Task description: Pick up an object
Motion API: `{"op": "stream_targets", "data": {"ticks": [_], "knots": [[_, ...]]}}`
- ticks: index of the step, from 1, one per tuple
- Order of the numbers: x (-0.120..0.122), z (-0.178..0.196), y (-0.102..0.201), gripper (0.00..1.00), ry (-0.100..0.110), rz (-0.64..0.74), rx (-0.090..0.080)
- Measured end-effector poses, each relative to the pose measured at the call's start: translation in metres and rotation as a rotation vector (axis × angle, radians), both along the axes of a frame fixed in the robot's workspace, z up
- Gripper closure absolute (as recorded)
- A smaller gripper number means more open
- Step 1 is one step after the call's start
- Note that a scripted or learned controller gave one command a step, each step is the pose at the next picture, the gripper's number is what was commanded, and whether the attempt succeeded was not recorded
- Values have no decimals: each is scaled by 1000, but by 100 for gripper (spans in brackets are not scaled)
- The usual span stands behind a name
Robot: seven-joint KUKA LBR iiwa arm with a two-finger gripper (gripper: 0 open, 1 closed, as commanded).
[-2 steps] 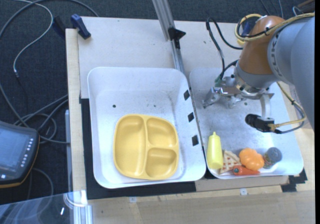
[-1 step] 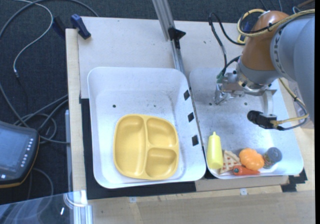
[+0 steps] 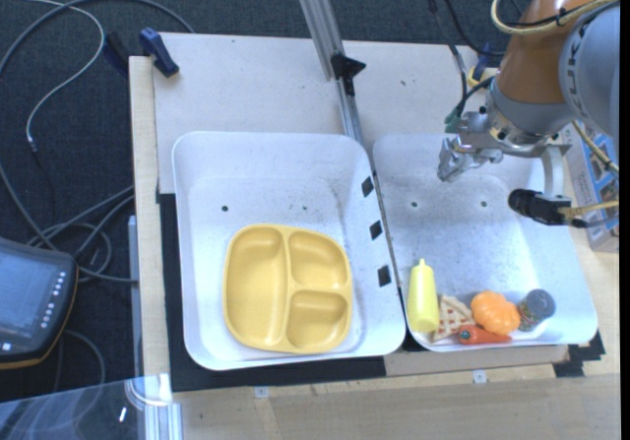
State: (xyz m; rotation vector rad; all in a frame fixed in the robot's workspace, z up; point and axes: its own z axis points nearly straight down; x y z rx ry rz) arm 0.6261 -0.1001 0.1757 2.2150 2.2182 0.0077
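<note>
Seen from above, two white bins sit side by side. The left bin [image 3: 197, 172] holds a yellow divided tray [image 3: 288, 287]. In the right bin [image 3: 472, 231], along its near edge, lie a yellow bottle [image 3: 422, 296], waffle piece [image 3: 453, 315], orange fruit [image 3: 493, 311] and grey can [image 3: 536, 307]. Nothing appears picked up yet: the gripper [image 3: 451, 165] hovers at the far end, well apart from them; its state is unclear.

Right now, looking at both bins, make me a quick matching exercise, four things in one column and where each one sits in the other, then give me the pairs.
Things:
1. yellow divided tray
2. yellow bottle
3. orange fruit
4. gripper

Places:
A. far end of the right bin
B. left bin
C. right bin, near edge, by the divider
D. right bin, near edge, beside a grey can

Pairs: 1-B, 2-C, 3-D, 4-A
</note>
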Motion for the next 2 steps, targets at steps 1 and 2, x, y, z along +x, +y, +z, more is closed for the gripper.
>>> {"op": "stream_targets", "data": {"ticks": [1, 2], "knots": [[2, 55, 0, 100, 0, 0, 0], [-13, 67, 51, 100, 9, 5, 4]]}}
